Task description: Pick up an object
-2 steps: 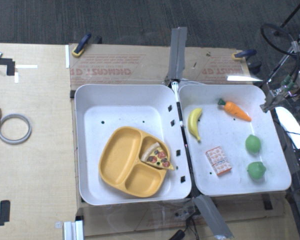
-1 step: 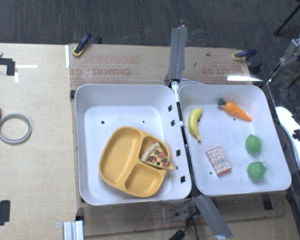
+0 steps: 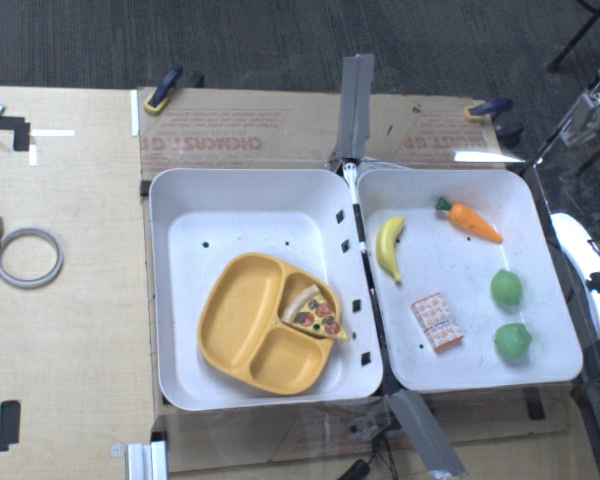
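Well, from where the camera looks down, how the claw stands I cannot tell, and nothing in the bins is gripped or lifted.

The loose things all lie flat and apart from one another. In the right bin [image 3: 450, 368] a yellow banana [image 3: 389, 248] lies near the left wall, running roughly along it. An orange carrot [image 3: 470, 221] with a green top lies towards the far side, slanting, its green end pointing to the far left. A green fruit [image 3: 506, 288] sits near the right wall, and a second green fruit [image 3: 513, 341] sits just nearer than it, the two close but not touching. A small red and white packet [image 3: 437, 321] lies in the middle of the near half, between the banana and the green pair.

The left bin [image 3: 250, 223] holds a yellow plate [image 3: 242, 318] with three compartments, resting in its near right part. A pizza slice [image 3: 315, 313] lies in the plate's small right-hand compartment, its tip reaching the plate's rim.

Outside the bins, a tape roll [image 3: 27, 257] lies on the bench [image 3: 80, 368] well to the left. Cardboard [image 3: 240, 133] shows behind the bins, with a blue clamp [image 3: 164, 89] at its far left corner.
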Available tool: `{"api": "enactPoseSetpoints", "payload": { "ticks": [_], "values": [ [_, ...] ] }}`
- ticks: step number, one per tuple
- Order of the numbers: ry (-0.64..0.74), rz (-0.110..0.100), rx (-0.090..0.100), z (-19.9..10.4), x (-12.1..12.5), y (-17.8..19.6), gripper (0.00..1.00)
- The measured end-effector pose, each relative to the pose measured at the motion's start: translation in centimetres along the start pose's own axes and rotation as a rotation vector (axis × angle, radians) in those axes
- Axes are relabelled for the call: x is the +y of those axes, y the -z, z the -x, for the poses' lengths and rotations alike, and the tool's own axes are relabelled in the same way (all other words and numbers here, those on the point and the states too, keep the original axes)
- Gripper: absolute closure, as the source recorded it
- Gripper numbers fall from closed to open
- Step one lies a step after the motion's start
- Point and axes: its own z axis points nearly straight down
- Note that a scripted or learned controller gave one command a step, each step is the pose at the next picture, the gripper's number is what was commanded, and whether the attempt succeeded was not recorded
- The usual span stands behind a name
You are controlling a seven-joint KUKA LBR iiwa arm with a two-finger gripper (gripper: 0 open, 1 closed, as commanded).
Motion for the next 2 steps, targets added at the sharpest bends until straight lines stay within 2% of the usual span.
{"api": "enactPoseSetpoints", "payload": {
  "ticks": [2],
  "values": [
    [0.005,-0.002,-0.005,0.03,0.29,1.62,1.0]
  ]
}}
